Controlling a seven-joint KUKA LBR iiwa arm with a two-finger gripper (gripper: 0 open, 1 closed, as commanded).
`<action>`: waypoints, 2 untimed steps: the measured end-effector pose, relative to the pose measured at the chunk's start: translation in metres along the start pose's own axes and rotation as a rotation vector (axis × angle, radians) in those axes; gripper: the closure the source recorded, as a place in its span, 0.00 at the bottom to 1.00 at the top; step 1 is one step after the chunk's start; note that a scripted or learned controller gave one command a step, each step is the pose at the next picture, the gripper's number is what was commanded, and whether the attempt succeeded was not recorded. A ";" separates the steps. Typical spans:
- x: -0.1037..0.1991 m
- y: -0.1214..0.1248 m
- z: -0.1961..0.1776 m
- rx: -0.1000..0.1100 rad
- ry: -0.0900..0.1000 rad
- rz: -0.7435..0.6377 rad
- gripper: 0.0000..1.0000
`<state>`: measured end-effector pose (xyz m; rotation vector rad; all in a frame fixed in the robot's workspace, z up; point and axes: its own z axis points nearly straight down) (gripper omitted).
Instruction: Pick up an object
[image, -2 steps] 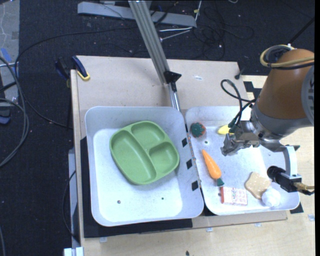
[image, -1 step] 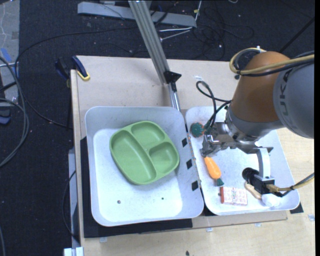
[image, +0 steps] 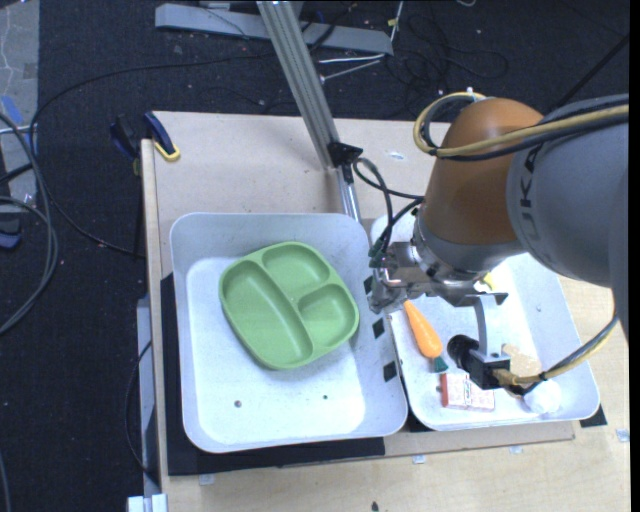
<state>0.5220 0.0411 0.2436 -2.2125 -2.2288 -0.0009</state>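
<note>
Here we see the gripper (image: 384, 292) low over the right bin (image: 560, 320), at its edge beside the left bin (image: 190, 300); whether it is wide or narrow we cannot tell. Just right of it and below lies the orange carrot (image: 424, 331), untouched. Left of it sits the green divided plate (image: 288, 304).

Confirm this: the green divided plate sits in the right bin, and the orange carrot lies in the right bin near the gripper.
Not quite. The camera view shows the green divided plate in the left bin. The orange carrot does lie in the right bin near the gripper.
</note>
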 end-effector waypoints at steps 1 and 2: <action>0.047 0.001 0.014 0.002 -0.001 0.000 1.00; 0.044 0.001 0.013 0.001 -0.002 0.006 0.00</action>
